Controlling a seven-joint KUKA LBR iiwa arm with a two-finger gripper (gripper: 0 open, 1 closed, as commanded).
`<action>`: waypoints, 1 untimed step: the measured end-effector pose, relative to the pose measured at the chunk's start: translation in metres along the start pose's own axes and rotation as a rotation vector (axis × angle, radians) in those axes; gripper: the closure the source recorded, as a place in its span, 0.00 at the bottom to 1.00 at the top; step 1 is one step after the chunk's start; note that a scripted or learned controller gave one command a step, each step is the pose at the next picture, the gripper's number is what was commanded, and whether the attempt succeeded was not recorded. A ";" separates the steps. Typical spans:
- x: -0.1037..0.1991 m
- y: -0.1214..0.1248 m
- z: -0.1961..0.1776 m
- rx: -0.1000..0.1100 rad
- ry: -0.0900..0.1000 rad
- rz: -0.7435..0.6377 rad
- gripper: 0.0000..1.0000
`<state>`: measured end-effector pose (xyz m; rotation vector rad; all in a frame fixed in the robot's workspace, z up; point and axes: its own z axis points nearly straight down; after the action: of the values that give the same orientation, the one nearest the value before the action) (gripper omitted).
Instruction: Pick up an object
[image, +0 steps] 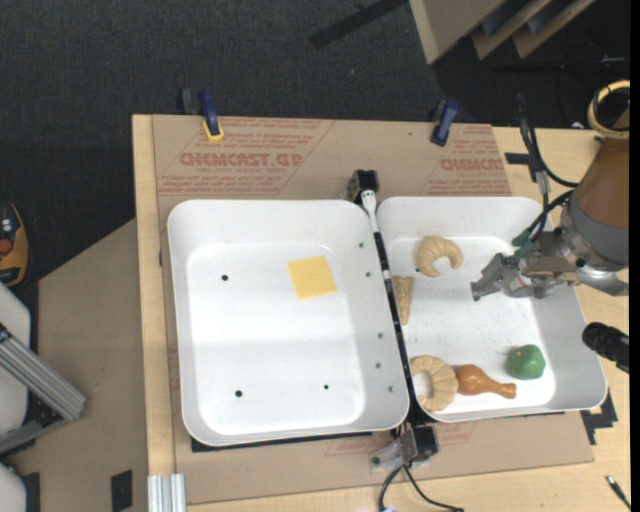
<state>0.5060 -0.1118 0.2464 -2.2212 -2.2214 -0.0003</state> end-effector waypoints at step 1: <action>0.000 0.001 -0.011 -0.003 -0.001 0.000 1.00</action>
<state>0.5067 -0.1118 0.2572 -2.2226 -2.2239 -0.0027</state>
